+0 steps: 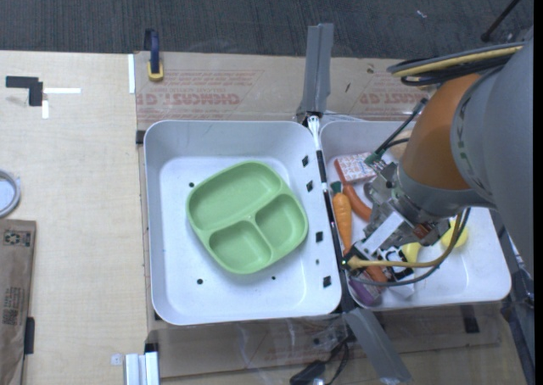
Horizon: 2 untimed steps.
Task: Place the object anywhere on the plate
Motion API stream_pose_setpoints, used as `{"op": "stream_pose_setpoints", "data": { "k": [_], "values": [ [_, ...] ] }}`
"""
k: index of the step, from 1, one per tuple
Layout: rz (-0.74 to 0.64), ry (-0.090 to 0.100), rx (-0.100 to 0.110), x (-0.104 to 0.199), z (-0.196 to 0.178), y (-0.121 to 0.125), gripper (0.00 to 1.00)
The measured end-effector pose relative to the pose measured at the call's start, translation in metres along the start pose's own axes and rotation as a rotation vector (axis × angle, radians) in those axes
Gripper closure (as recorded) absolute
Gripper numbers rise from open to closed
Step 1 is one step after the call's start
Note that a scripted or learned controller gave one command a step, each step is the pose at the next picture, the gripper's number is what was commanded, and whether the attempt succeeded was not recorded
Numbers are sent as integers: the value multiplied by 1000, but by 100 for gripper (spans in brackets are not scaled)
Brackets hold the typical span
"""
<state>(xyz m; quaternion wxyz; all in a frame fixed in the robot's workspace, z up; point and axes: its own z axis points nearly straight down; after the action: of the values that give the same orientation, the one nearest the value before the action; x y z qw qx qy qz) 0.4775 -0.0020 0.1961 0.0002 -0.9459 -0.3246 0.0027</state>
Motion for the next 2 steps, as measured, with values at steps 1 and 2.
{"op": "stream_pose_setpoints", "data": {
  "k": [1,2],
  "values": [
    [-395,-1,1,10,6,-7,100],
    [-594,2,-3,27,-44,-34,100]
  ]
}}
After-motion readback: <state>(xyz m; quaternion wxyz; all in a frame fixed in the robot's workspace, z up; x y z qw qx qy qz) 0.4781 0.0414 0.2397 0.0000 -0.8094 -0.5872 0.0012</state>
